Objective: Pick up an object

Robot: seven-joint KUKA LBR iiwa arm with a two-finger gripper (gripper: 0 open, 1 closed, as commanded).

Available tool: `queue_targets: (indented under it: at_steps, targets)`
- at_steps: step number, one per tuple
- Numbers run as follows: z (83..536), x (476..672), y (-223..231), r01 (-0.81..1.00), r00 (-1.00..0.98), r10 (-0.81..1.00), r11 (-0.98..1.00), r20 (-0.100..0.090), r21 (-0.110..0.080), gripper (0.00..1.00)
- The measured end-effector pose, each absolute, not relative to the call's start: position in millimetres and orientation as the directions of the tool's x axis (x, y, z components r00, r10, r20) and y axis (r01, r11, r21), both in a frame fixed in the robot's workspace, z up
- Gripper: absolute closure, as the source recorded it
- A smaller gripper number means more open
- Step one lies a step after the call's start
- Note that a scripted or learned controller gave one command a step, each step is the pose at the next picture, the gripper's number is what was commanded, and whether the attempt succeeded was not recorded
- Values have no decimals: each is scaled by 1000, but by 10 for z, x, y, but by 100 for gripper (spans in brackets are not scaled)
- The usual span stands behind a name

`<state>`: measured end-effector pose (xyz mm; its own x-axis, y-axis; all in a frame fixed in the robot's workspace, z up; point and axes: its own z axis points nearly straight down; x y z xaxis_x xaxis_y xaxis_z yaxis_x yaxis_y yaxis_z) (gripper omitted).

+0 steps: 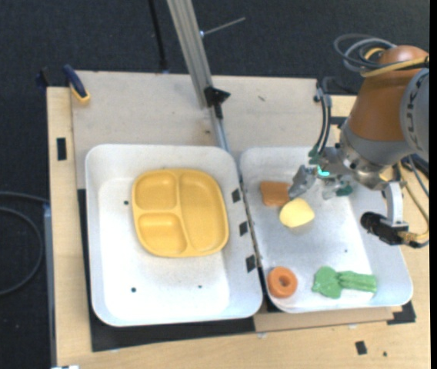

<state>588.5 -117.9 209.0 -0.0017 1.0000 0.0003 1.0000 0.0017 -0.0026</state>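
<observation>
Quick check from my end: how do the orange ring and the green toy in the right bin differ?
The orange ring is round with a hole in its middle; the green toy is long and lumpy. The ring lies by the bin's left wall, the green toy further right. Both lie at the near end of the right bin, apart from the tool.

Divided plate (180, 211) in left bin (103, 298), ring (283, 281) left of toy (344, 282) in right bin (391, 271)

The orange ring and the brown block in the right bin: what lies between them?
In the camera view, the pale yellow piece lies roughly between the brown block and the orange ring.
</observation>
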Motion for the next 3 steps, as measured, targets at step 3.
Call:
queue_targets:
  at_steps: [3]
  targets:
    - [1077,5901,-1153,1000,2,1000,-2,-1,-3,0]
